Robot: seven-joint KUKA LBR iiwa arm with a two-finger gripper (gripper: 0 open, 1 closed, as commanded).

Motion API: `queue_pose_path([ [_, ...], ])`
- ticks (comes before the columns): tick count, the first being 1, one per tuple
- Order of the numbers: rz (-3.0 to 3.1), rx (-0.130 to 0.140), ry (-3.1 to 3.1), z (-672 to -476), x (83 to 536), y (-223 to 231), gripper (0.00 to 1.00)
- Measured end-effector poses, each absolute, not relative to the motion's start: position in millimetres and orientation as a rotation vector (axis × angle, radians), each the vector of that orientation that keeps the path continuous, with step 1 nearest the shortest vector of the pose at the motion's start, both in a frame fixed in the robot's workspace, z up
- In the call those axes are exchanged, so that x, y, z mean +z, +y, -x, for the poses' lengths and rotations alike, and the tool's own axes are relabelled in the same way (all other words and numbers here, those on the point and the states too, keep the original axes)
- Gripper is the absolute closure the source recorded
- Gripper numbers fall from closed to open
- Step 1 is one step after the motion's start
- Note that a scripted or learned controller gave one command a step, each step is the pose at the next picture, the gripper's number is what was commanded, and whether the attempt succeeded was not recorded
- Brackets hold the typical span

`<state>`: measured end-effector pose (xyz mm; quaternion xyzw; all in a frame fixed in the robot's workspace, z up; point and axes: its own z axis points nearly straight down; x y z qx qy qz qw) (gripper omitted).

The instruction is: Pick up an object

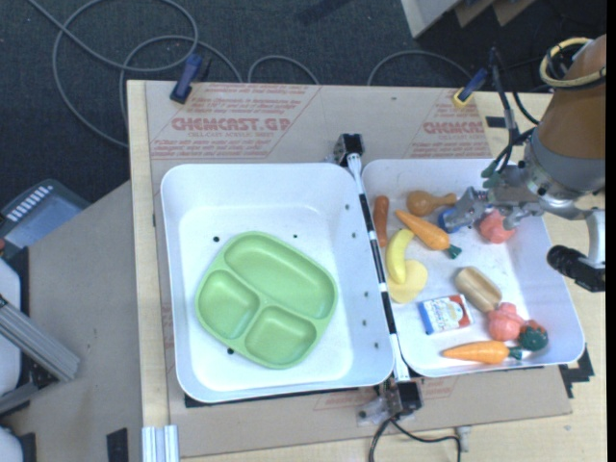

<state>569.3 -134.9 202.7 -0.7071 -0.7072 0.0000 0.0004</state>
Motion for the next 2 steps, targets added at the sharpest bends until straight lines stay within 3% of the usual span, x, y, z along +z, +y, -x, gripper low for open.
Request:
queue_pose_path([
  [1, 2.221, 0.000, -2.222, -602.9, 84.5, -125.9, 0.00],
  [2, 2.217, 0.016, -2.210, -633.9, 82.9, -106.5, 0.00],
])
